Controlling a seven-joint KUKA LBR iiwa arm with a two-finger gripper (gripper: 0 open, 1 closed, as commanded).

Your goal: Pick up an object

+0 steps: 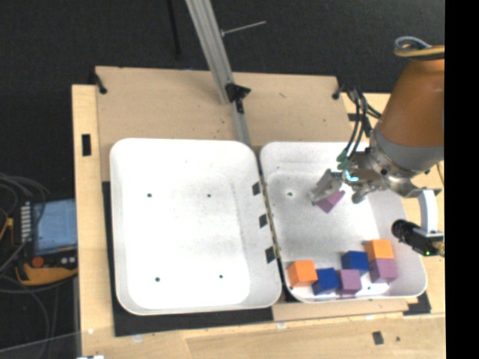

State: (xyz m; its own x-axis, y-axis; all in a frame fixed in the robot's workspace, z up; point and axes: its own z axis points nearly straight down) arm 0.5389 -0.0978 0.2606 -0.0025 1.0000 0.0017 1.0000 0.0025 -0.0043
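**My gripper, with a purple block between its fingers, over the right bin**

Item 1. My two-finger gripper (334,188), on the grey arm with the orange band (419,103), hangs over the upper middle of the right shallow white bin (299,163). Its fingers pinch a small purple cube-shaped block (328,199), which sits tilted at the fingertips; whether it is clear of the bin floor I cannot tell.

Item 2. Below my gripper, along the bin's near edge, lies a cluster of small blocks, well apart from the one I hold:
- an orange block (302,272), lowest and leftmost of the cluster;
- a blue block (326,280) just beside it;
- a purple block (350,280) touching that blue one;
- a second blue block (355,261) just above them;
- a second orange block (379,249), below and to the right of my gripper;
- a further purple block (386,268) just under that orange one.

Item 3. To the left of my gripper, across the shared rim, sits the left shallow white bin (187,223), resting like its neighbour on the pale wooden bench (172,103).

Item 4. Up and left of my gripper, a slanted grey metal rail (213,43) crosses the bench.
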